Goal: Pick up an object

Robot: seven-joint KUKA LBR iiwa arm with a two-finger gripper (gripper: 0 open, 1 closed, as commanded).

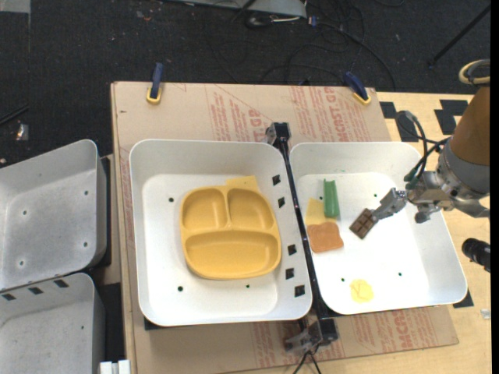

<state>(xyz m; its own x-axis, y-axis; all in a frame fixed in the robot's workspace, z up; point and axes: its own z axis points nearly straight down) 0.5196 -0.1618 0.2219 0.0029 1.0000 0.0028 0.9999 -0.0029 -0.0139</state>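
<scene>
Here, a yellow divided plate [231, 234] fills the left bin [148, 209]. In the right bin [437, 279], an upright green stick [331, 197], orange slab [326, 238] and yellow blob [361, 290] lie clear of the gripper [373, 218], whose fingers pinch a brown block [362, 224] slanting lower-left to upper-right.

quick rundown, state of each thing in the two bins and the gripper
yellow divided tray: flat in the left bin, right side up
green block: lying in the right bin, apart from the gripper
orange piece: lying flat in the right bin
small yellow piece: lying near the right bin's front edge
brown block: tilted at the gripper's tip
gripper: low over the right bin, grip unclear
</scene>
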